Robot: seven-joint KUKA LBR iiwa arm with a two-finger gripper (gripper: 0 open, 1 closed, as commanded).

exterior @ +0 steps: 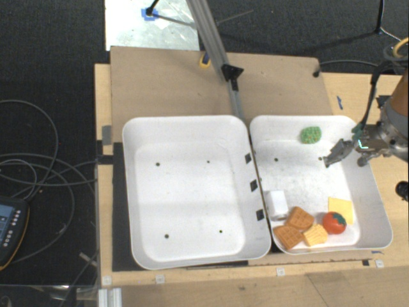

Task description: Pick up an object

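Note:
The right bin (367,190) holds a green round piece (310,134) near its back. Along the front lie a white block (277,203), two brown waffle pieces (300,219) (287,236), an orange cracker (316,235), a red tomato (334,222) and a yellow cheese wedge (340,207). My gripper (344,162) hangs over the right side of this bin, right of and below the green piece and above the cheese wedge. Its fingers stand apart, open, with nothing between them.
The left bin (137,171) sits beside the right one, with black clips (254,185) along the shared edge. A grey pole (211,31) slants over the brown board behind the bins. Cables lie on the dark floor at left.

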